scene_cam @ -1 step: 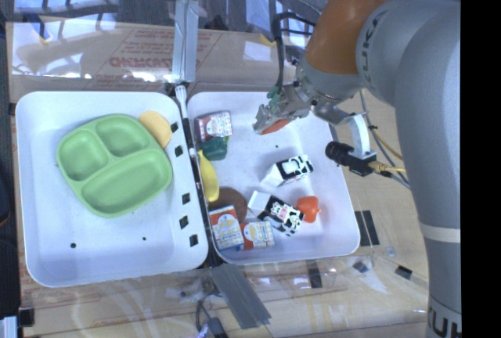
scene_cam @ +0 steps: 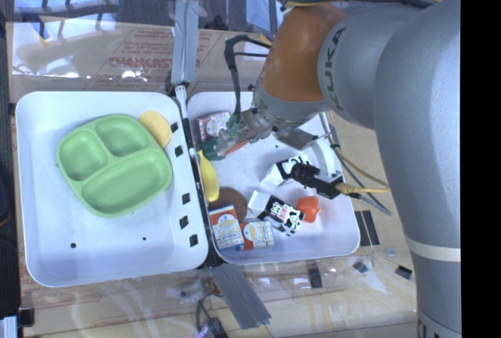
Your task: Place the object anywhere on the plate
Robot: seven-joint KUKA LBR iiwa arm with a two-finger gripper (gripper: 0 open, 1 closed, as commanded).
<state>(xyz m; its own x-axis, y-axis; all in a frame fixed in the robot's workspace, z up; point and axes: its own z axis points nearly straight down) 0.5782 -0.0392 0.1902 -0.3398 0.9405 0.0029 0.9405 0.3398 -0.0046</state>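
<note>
A green plate (scene_cam: 116, 163) with three compartments lies in the left bin (scene_cam: 47, 250). A yellow rounded piece (scene_cam: 156, 126) rests against the plate's upper right rim. My gripper (scene_cam: 225, 141) is low over the upper left corner of the right bin (scene_cam: 337, 239), under the orange-banded wrist (scene_cam: 301, 55). Its tip sits right at a small green and red item (scene_cam: 213, 146), next to a reddish packet (scene_cam: 210, 125). The wrist hides what lies directly beneath it.
The right bin holds several things: a yellow banana (scene_cam: 208, 178) along the divider, a brown round piece (scene_cam: 233, 202), two small cartons (scene_cam: 227, 228), a black-and-white cow-patterned item (scene_cam: 282, 215) and an orange piece (scene_cam: 308, 209). The arm covers the bin's right side.
</note>
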